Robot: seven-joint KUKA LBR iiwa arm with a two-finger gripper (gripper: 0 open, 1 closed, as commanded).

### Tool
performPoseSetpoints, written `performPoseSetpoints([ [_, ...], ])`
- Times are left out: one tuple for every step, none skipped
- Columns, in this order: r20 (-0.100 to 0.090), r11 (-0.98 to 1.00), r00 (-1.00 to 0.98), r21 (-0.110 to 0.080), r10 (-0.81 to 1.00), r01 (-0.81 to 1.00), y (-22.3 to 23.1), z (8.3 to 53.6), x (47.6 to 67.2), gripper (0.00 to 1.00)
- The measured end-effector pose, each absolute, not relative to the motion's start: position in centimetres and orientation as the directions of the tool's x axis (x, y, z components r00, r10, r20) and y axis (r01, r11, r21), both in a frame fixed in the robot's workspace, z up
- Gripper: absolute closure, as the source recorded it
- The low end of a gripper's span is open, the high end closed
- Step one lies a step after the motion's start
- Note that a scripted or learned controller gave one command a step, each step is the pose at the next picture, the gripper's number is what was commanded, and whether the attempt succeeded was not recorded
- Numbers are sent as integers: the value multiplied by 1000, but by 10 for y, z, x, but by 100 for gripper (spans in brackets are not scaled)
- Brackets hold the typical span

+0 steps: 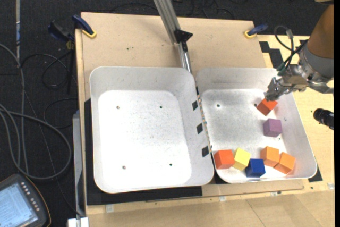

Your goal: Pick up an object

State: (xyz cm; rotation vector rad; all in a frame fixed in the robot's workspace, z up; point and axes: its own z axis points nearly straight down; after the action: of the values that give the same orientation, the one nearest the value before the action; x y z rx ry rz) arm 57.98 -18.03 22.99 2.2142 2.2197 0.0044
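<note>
The orange-red block (266, 106) lies in the right bin (232, 98), in its upper right part, tilted so one corner points toward the bin's near wall. It looks like a small rigid cube, probably wood or foam: light, stiff, not fragile, with flat faces that should give a two-finger grip good purchase. The best hold would be across two opposite flat faces, squared to them, not across the corners, since a diagonal pinch would likely twist it out.

The end effector (274, 91) sits right at the block's upper edge, touching or nearly touching it. Whether it is parted or closed on the block I cannot tell; the tip is dark and small against the wrist.

Just below the block, a little apart, rests a purple cube (273, 126). Along the near wall of the same bin lie an orange block (224, 158), a yellow one (241, 158) touching it, a blue one (256, 167) and two more orange blocks (279, 159) close together at the right. These sit well apart from the target, so they should not crowd a grasp. The left bin (106, 82) stands beside the right one on the desk (133, 34).
</note>
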Motion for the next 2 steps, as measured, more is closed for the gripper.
performPoseSetpoints([
  [1, 8, -8, 4, 1000, 1000, -131, 238, 601, 100],
  [1, 9, -9, 2, 1000, 1000, -74, 244, 608, 100],
])
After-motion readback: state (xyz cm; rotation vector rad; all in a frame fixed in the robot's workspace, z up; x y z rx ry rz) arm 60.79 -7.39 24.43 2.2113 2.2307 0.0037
